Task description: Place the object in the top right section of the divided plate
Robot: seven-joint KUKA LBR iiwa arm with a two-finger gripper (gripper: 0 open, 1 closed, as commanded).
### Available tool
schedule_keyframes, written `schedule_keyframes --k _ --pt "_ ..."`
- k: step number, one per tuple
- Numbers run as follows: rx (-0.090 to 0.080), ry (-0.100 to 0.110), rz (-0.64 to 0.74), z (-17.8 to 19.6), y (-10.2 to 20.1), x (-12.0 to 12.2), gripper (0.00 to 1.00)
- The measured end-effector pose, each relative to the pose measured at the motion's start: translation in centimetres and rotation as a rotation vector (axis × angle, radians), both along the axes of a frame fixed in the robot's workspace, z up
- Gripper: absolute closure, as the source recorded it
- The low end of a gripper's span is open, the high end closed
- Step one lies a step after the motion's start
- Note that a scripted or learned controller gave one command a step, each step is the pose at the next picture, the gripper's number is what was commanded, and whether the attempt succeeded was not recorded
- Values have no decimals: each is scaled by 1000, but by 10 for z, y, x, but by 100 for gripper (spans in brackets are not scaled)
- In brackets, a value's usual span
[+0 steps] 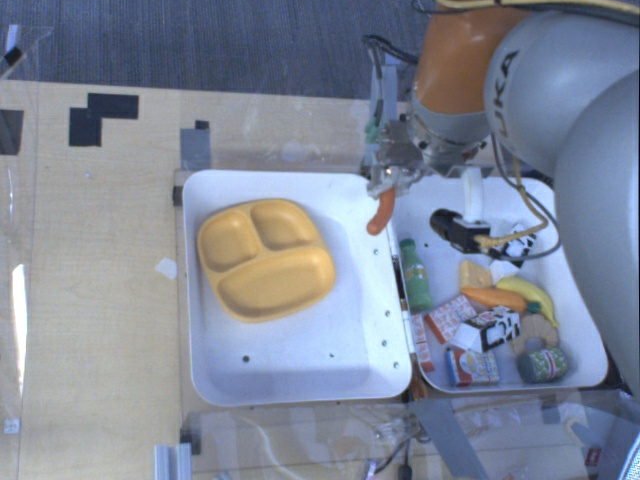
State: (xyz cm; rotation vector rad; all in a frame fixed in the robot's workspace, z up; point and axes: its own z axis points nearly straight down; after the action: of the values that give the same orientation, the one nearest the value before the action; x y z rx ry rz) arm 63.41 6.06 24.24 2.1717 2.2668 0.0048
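Note:
A yellow divided plate [265, 258] lies in the left white bin [300, 368], with two small sections at its top and one large section below. My gripper [384, 183] hangs over the left bin's upper right corner, to the right of the plate. A small orange sausage-shaped toy [379, 213] hangs down from between its fingers, above the bin floor. The gripper is shut on this toy.
The right bin [585, 353] holds several toy foods: a green bottle [414, 276], a banana [528, 293], an orange carrot [492, 297], a cow-patterned carton [497, 328], a green can [543, 364] and red-white packets [450, 318]. The arm's bulk covers the upper right.

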Motion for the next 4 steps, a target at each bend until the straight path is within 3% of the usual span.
schedule_keyframes --k 1,2,3,4 --pt "-1 -2 100 -15 -74 -7 100" --pt "-1 -3 29 14 -107 -79 100" --pt "0 0 -111 0 -70 -8 100" --pt "-1 -1 -39 -18 -37 35 100"
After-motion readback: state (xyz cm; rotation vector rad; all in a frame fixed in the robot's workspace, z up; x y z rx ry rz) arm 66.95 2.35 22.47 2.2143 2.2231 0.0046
